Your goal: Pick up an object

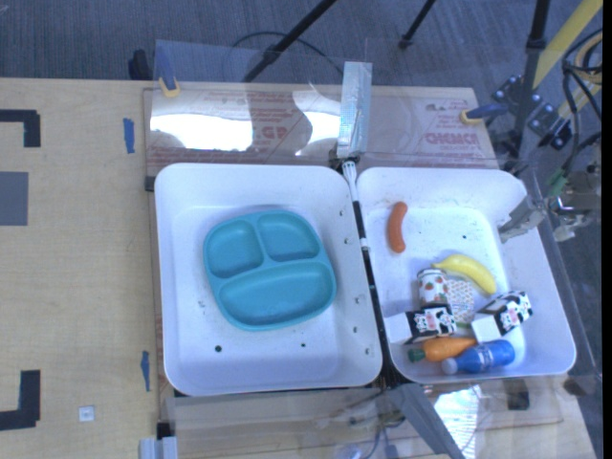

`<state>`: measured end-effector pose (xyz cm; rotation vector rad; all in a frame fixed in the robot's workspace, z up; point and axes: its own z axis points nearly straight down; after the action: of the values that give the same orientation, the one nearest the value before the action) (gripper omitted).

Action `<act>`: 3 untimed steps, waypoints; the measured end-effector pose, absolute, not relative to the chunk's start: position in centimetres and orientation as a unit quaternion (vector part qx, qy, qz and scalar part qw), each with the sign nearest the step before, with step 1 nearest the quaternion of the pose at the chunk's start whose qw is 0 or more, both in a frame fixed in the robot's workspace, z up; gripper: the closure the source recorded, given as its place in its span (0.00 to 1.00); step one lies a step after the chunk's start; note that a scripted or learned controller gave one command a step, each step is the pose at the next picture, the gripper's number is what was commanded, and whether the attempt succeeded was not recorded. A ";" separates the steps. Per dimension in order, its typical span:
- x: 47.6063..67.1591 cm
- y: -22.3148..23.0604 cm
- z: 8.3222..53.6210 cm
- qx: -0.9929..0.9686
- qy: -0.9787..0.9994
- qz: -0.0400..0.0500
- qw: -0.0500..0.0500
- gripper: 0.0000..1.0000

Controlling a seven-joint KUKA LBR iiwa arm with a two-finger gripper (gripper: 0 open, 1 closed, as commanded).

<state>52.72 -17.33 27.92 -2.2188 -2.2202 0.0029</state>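
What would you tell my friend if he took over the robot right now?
Gripper: at the right bin's far right edge, holding nothing I can see; fingers too unclear to judge.
Toys all lie in the right bin: hot dog, banana, carrot, blue bottle.
Left bin: teal divided plate.
Done: nothing picked up yet.
Left: grab one toy.

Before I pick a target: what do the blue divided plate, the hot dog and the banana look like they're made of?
Blue divided plate: likely moulded plastic, one even teal colour with a soft matte sheen. Hot dog: probably a plastic or rubber toy, uniformly orange and smooth. Banana: probably toy plastic too, a flat bright yellow with no spots. Whether either is hard or soft can't be told from this view.
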 end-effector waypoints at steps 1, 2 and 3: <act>53.2 -17.3 17.0 -0.704 -0.710 0.001 0.001 0.00; 54.6 -20.4 10.0 -0.684 -0.730 -0.004 -0.004 0.00; 54.1 -21.0 9.6 -0.702 -0.712 -0.014 -0.003 0.00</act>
<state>54.06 -21.03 9.58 -2.2097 -2.2420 -0.0428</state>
